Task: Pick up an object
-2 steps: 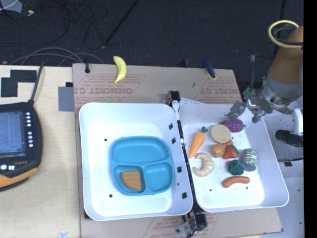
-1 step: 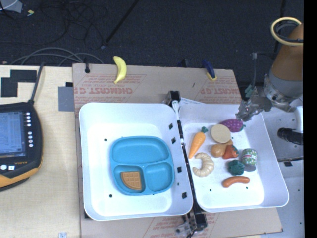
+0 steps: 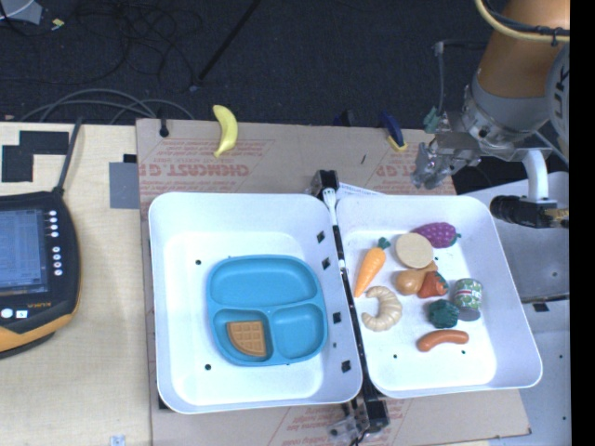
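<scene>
Objects for picking lie gathered in the right-hand bin (image 3: pixel 507 360), toward its far half. A carrot (image 3: pixel 370 268) lies slanted near the bin's left wall, with a curled pale croissant (image 3: pixel 382 308) just below it. A round tan disc (image 3: pixel 415 250) sits beside a purple bunch of grapes (image 3: pixel 436 234) at the far side. Below the disc are a small brown potato-like piece (image 3: pixel 408 282) and a red piece (image 3: pixel 431 285), touching or nearly so. To their right stands a small can (image 3: pixel 466 296), with a dark green broccoli (image 3: pixel 443 314) just beside it. A sausage (image 3: pixel 442 340) lies nearest the camera, slightly apart from the rest.

The left-hand bin (image 3: pixel 177 249) holds a blue divided plate (image 3: pixel 265 291); a waffle (image 3: pixel 247 338) rests in the plate's near-left compartment.

The gripper (image 3: pixel 429 171) hangs above the bench beyond the far edge of the right-hand bin, well apart from the objects; whether it is open or closed cannot be told, and nothing is seen in it.

A yellow banana (image 3: pixel 224 129) lies on the cardboard (image 3: pixel 279 161) behind the left-hand bin. A control pendant (image 3: pixel 33 263) rests on the bench at far left.
</scene>
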You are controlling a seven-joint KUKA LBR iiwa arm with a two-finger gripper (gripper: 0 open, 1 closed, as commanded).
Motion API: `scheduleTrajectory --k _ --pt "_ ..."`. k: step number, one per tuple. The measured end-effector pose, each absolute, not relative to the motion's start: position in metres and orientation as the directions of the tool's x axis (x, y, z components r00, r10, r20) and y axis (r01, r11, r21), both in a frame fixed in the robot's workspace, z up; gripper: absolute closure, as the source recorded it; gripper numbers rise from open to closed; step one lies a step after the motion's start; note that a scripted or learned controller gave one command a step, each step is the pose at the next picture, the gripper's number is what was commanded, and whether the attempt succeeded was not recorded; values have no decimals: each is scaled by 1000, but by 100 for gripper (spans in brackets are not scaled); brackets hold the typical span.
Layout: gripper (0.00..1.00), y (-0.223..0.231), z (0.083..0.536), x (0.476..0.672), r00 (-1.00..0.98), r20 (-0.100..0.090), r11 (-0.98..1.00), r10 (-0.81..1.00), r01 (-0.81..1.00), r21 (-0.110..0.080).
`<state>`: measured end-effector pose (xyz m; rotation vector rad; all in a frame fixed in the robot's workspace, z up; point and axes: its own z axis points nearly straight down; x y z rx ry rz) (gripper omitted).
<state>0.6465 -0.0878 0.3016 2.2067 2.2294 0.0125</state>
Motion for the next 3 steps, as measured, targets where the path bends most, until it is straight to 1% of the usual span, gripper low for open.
scheduleTrajectory --k 1,2,3 --pt "100 -84 275 610 3 1 -3 1000 1000 -6" --pt "100 -9 350 573 -8 3 8 1000 1000 4" --pt "100 41 379 547 -5 1 5 1000 1000 0"
